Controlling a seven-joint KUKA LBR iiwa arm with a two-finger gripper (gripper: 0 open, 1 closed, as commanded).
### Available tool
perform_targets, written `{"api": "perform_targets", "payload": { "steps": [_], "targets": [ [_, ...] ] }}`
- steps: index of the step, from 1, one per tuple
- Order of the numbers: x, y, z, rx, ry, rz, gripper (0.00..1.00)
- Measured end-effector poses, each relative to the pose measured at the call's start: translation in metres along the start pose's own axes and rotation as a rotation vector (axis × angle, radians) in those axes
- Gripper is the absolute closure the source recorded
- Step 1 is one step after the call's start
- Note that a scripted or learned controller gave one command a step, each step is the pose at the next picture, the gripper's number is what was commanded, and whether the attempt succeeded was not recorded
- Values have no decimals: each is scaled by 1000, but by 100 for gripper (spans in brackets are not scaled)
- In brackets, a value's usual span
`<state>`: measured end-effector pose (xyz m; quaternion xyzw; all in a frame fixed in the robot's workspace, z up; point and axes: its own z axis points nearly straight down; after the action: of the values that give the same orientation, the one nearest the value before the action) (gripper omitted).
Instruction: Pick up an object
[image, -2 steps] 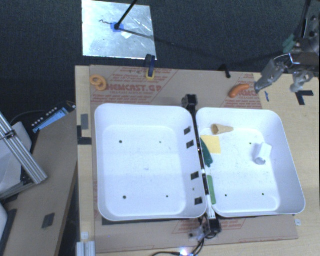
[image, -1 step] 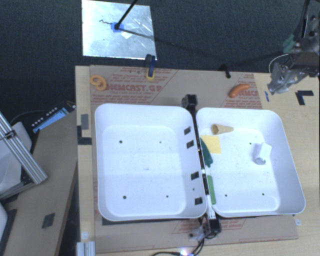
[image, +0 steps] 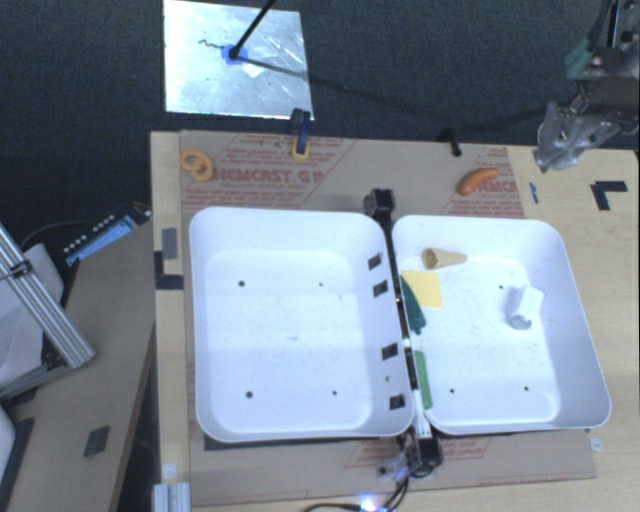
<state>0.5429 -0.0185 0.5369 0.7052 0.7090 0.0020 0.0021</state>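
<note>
Right bin (image: 570, 300) carries five things: one cone (image: 444, 258), one yellow square (image: 422, 289), two green pieces (image: 412, 308), one white cylinder (image: 520, 305). The hand (image: 566, 140) hangs over the desk's (image: 610, 260) far right corner; whether it's apart or together, I cannot tell.

A pale wooden bench (image: 600, 300) fills most of the view; a brown cardboard sheet (image: 330, 170) with red print lies flat on it; beyond the bench's far edge the floor is dark blue-grey carpet (image: 80, 90); on that carpet, past the bench's far left corner, lies a shiny silver sheet (image: 225, 75) with a black cable (image: 400, 105) running from it toward the bench; left of the bench stands a slanted aluminium frame rail (image: 40, 305); light falls evenly, with soft shadows.
</note>
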Motion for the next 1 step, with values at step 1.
{"api": "perform_targets", "payload": {
  "steps": [1],
  "targets": [
    [30, -19, 2, 4, 1, -1, 100]
  ]
}}
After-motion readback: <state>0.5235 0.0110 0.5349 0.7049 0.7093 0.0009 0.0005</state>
